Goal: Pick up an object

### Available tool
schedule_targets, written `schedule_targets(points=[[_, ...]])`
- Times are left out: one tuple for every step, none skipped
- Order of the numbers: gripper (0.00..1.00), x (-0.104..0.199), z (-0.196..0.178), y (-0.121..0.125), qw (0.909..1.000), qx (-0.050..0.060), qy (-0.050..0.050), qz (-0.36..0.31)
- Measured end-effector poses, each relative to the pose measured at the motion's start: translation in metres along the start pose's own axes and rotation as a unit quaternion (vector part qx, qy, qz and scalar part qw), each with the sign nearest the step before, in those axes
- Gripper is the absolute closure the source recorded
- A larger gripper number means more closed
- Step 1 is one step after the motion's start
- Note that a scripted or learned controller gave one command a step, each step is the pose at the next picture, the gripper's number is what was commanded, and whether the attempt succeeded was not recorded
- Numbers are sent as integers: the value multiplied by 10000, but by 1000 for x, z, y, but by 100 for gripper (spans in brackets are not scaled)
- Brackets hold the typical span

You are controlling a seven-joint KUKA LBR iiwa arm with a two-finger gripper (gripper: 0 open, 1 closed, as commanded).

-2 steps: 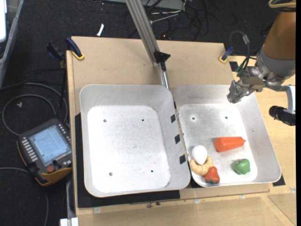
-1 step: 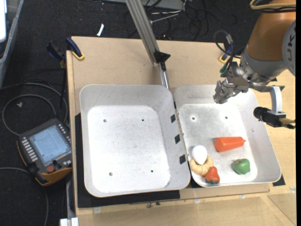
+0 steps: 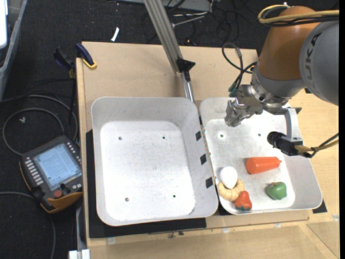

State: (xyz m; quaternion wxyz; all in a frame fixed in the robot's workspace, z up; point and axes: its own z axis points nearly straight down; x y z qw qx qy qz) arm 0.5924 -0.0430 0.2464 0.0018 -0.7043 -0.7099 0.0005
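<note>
Two white bins are sitting side by side on the bench. The left bin (image 3: 145, 161) is lying nearer the bench's left edge, and the right bin (image 3: 237, 139) is lying nearer its right edge.

Four toys are lying in the right bin, all close to the bench's front edge. One orange carrot (image 3: 262, 164) is lying flat, with its long side running left to right and its thin tip pointing toward the bench's right edge. One green pepper (image 3: 276, 191) is sitting just in front of the carrot. One white egg (image 3: 229, 176) is resting on one yellow banana (image 3: 230, 191). A small red piece (image 3: 243, 200) is touching the banana's end.

The gripper (image 3: 235, 116) is hanging over the back part of the right bin, well apart from the toys. I cannot tell if the jaws are spread or pressed together.
</note>
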Motion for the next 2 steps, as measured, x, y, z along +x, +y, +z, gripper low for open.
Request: schedule_targets(points=[[100, 48, -5, -8, 10000, -11, 0, -1], [100, 91, -4, -19, 10000, -6, -2, 1]])
